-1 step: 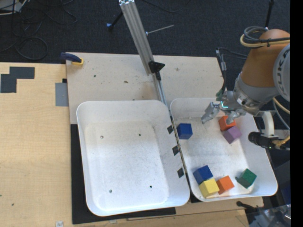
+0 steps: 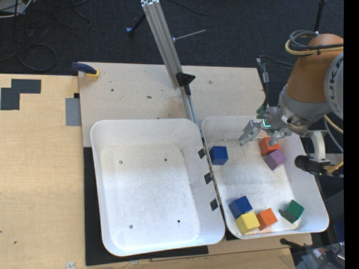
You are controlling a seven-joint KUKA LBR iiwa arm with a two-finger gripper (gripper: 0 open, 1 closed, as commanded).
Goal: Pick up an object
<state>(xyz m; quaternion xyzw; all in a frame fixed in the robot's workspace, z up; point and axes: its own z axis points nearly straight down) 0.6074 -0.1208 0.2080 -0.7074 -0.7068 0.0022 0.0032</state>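
Observation:
My gripper (image 2: 259, 136) hangs over the back of the right bin (image 2: 314, 224), its fingers spread apart. The left finger (image 2: 247, 134) points down at bare bin floor. An orange cube (image 2: 268, 146) lies just under the right finger, and nothing sits between the two. A purple cube (image 2: 275, 159) touches the orange one on its front side. A blue cube (image 2: 219, 154) rests by the bin's left wall. Along the front stand another blue cube (image 2: 240, 205), a yellow cube (image 2: 247, 222), a second orange cube (image 2: 267, 218) and a green cube (image 2: 292, 210).
The left bin (image 2: 112, 144) adjoins the right one, with black clips (image 2: 207, 177) along their shared wall. A slanted aluminium bar (image 2: 166, 43) rises behind the bins. The arm's grey and orange body (image 2: 311, 83) fills the upper right.

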